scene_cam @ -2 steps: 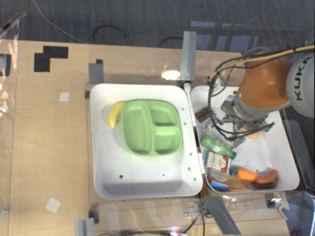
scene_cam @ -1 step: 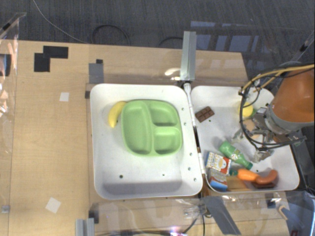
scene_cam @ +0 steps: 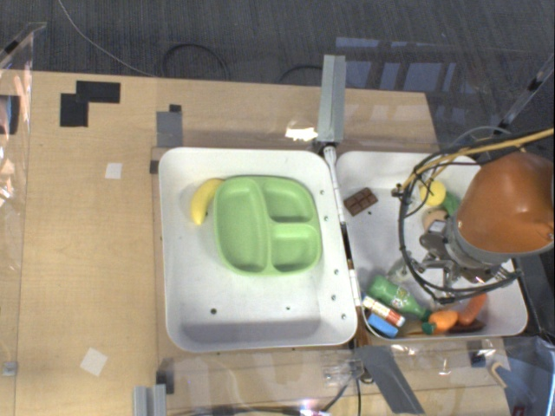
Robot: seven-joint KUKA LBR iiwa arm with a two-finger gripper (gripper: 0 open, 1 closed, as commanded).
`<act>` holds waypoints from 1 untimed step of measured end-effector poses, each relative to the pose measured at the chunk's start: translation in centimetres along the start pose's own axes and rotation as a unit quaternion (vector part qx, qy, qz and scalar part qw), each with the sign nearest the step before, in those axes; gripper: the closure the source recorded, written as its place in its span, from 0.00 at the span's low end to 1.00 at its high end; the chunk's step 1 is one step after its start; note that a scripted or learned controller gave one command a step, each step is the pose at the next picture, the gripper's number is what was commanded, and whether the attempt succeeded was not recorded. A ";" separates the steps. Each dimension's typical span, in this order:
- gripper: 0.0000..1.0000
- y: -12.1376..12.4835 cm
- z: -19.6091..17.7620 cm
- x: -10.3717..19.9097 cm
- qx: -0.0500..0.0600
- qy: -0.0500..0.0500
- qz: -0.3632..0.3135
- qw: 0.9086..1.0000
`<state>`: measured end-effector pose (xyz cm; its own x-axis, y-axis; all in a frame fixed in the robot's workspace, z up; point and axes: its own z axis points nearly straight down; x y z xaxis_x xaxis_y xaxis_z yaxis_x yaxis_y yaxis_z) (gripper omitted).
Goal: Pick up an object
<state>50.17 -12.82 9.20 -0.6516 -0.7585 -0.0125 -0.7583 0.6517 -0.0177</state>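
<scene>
Low over the right white bin (scene_cam: 373,176), the grey arm's gripper (scene_cam: 447,271) is masked by cables, its grip unreadable; a green bottle (scene_cam: 397,295) crowds the bin's front edge.

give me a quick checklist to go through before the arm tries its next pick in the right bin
1. Arm over the right bin: ok, the orange band sits above it.
2. Objects within reach: ok, a green bottle, an orange piece and a brown block lie in that bin.
3. Finger state of the gripper: cannot tell, cables and wrist cover it.
4. Object already held: cannot tell.
5. Left bin undisturbed: ok, the green tray lies flat with the banana beside it.
</scene>
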 end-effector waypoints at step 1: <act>0.00 -3.4 -6.5 2.0 -0.005 0.003 -0.140 0.990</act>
<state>51.28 -16.52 15.72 -0.4161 -0.9093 -0.0033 -0.9093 0.4161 -0.0096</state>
